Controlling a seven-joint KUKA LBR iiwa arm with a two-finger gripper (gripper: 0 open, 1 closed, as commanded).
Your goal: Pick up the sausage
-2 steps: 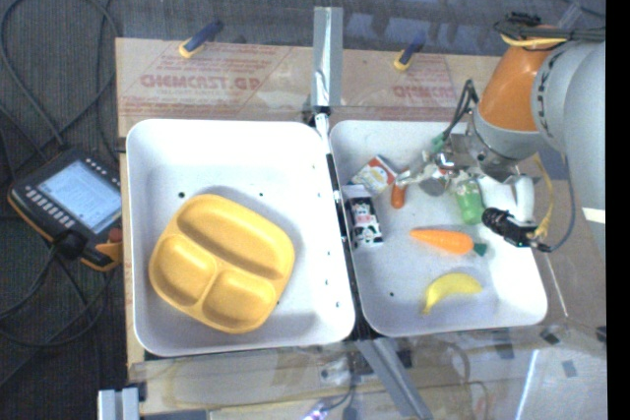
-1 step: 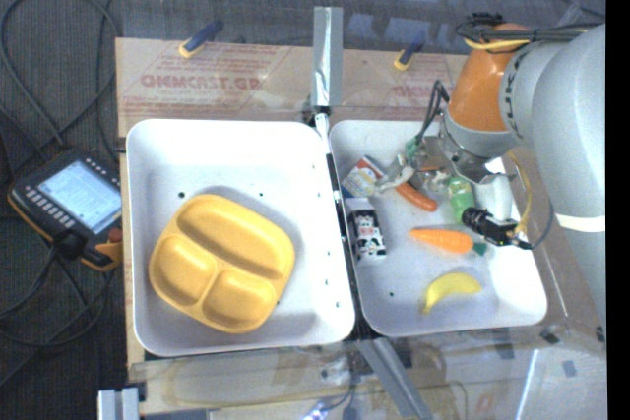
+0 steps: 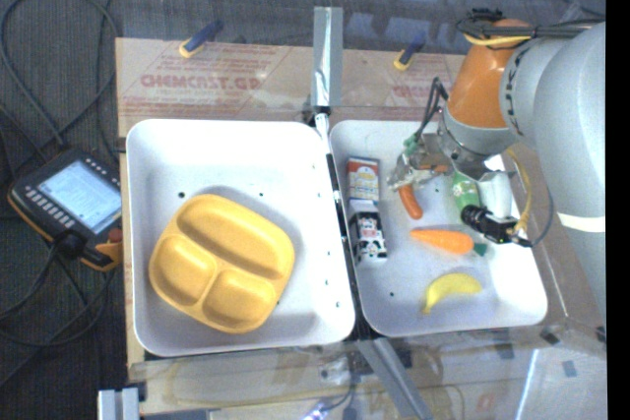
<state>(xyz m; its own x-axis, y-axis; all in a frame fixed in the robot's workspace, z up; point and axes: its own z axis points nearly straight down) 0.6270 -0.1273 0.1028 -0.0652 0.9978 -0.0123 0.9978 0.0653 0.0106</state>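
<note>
Currently my gripper sits low in the right bin, near its far edge, with the orange-banded wrist directly above it. I cannot tell how the gripper is set; the metal parts blur together from this slanted view. The sausage, a short reddish-orange piece, lies on the bin floor just below the gripper tip, touching it or nearly so; I cannot see it held. Beside it to the left lie an orange-labelled carton and a small dark box. A carrot lies just right of the sausage, with a banana nearer the front. The left bin holds a yellow divided tray.
</note>
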